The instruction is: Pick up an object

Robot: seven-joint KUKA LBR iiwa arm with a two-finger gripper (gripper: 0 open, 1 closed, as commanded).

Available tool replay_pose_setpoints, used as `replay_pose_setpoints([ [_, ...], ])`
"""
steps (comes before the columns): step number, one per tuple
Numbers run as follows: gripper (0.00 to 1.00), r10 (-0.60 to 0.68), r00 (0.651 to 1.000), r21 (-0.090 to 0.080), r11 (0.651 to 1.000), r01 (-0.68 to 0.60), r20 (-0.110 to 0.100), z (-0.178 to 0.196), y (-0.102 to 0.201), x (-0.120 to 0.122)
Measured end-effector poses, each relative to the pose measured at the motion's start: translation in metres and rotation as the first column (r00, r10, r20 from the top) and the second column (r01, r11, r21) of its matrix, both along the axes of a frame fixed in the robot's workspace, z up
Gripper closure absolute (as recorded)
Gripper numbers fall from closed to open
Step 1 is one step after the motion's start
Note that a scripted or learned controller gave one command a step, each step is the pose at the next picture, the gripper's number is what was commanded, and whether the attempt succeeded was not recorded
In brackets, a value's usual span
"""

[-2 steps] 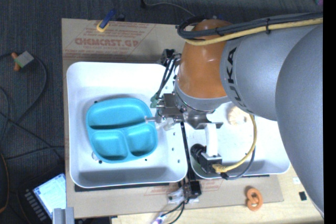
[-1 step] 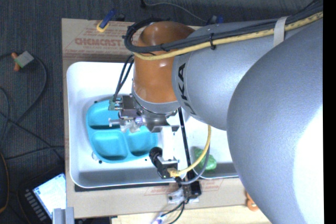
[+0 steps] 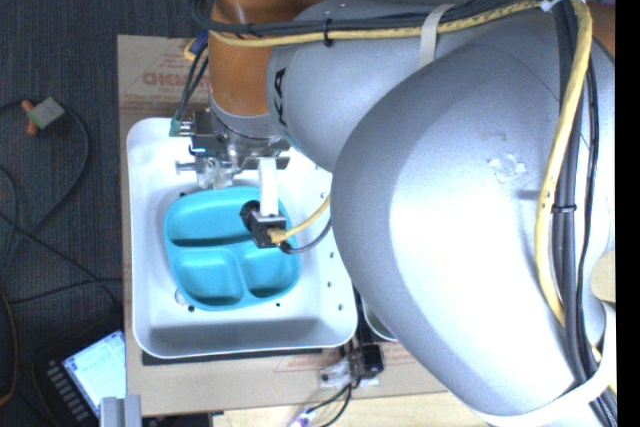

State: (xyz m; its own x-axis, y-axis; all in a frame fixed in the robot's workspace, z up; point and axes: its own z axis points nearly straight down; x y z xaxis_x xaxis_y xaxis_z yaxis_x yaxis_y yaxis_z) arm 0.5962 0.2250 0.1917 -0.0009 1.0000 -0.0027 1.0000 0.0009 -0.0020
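A blue plastic plate with three compartments lies in the left white bin, taking up most of its floor. My gripper hangs over the plate's far edge, below the orange wrist band. A black part with a yellow cable sits over the plate's right side. I cannot see how the gripper stands on the plate, or whether it touches it.
The arm's big grey body covers the right bin. Brown cardboard lies under the bins. On the dark floor to the left are a small grey and orange item, loose cables and a device.
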Motion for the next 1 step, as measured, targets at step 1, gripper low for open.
replay_pose_setpoints([
  [1,1.0,0.0,1.0,0.001,1.0,0.0,0.004,0.0692,0.0012,0.0699],
])
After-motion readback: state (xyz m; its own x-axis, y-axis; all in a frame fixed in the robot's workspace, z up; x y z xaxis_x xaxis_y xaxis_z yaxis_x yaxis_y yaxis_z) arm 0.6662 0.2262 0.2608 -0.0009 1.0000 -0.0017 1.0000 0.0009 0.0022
